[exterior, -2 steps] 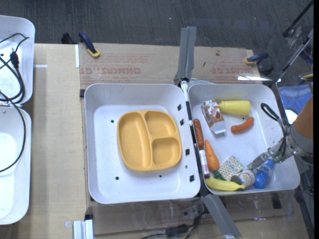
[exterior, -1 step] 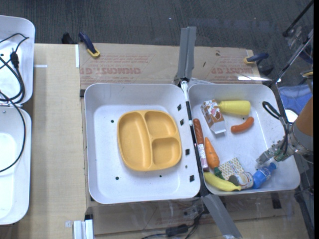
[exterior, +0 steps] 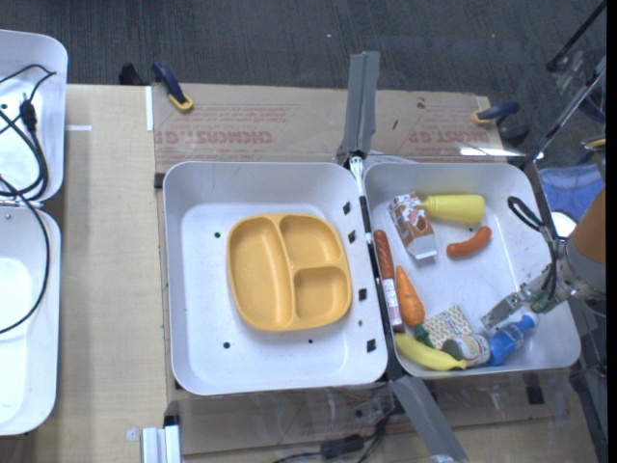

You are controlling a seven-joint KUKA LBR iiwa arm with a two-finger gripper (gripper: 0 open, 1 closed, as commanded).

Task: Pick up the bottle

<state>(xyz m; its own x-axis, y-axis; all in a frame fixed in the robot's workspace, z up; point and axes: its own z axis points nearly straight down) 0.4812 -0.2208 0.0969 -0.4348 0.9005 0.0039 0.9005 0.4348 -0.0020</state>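
Bottle (exterior: 509, 339): blue, laid on its side in the near right corner of the right bin (exterior: 540, 359), beside a banana (exterior: 427, 353).
Gripper (exterior: 508, 307): positioned just above the bottle; whether it is spread or clenched cannot be told.
Progress: bottle judged not yet lifted; grasp and lift remain.

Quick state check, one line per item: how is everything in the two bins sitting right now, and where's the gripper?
Blue plastic bottle: lying on its side, right bin's near right corner.
Gripper: low over the right bin, just above the bottle; nothing seen held.
Yellow three-compartment plastic tray: flat, nothing in it, left bin.
Yellow squeeze bottle: lying down.
Small red-and-white carton: lying on its side.
Toy banana: lying flat, near edge.
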